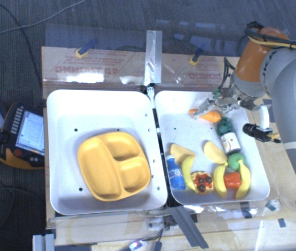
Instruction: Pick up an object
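My gripper (216, 103) hangs low over the back of the right bin (181, 106), reaching in from the right below the orange band. An orange carrot (210, 116) lies just under and in front of it, touching or nearly touching the gripper tip. Right of the carrot, a small bottle with a dark green cap and white label (229, 138) lies on the bin floor. Nothing is visibly lifted off the bin.
The front of the right bin holds a blue bottle (175, 173), bananas (188, 171), pale yellow wedges (215, 152), a pizza-like toy (202, 181) and a red and green vegetable (232, 178). A yellow divided plate (115, 164) sits in the left bin (64, 109).
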`<state>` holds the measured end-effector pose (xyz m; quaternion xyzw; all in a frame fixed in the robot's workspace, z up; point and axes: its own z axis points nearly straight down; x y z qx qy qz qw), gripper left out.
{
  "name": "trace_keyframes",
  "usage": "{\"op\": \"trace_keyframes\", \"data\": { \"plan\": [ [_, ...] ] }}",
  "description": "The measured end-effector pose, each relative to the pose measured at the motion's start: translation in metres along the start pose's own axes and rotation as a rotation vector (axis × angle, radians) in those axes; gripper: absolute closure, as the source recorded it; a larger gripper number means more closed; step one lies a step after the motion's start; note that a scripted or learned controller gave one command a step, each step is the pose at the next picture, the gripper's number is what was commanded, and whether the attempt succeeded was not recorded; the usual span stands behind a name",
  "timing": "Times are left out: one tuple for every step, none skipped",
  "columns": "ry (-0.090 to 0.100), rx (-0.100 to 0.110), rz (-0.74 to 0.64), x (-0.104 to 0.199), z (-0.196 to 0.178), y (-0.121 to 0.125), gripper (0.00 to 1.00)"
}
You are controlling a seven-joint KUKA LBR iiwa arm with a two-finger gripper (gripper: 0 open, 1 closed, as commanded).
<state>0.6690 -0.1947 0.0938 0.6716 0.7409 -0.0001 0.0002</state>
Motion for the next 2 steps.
{"op": "trace_keyframes", "data": {
  "plan": [
    [-0.001, 0.011, -0.001, 0.000, -0.007, -0.003, 1.00],
    [0.001, -0.001, -0.014, 0.063, -0.116, 0.007, 1.00]
  ]
}}
